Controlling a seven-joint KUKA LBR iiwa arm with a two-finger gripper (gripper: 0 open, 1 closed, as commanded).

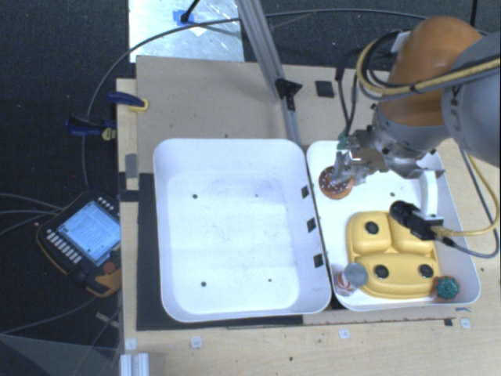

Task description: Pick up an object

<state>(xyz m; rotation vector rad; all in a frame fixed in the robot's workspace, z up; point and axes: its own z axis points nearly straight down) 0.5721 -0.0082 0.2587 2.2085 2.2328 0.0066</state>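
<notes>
Brown disc (335, 186) is sitting directly beneath the gripper (341, 171), in the far left part of the view's right-hand bin (344, 219). Whether the gripper is released or clenched cannot be determined. A yellow moulded block (389, 255) is occupying the bin's near end, with a grey cap (354, 274) and a green ball (447, 288) touching it. The left-hand bin (235, 225) is lying alongside.

cam fixed above bench (203, 100) | slanted down | both bins (227, 233) in frame
</notes>
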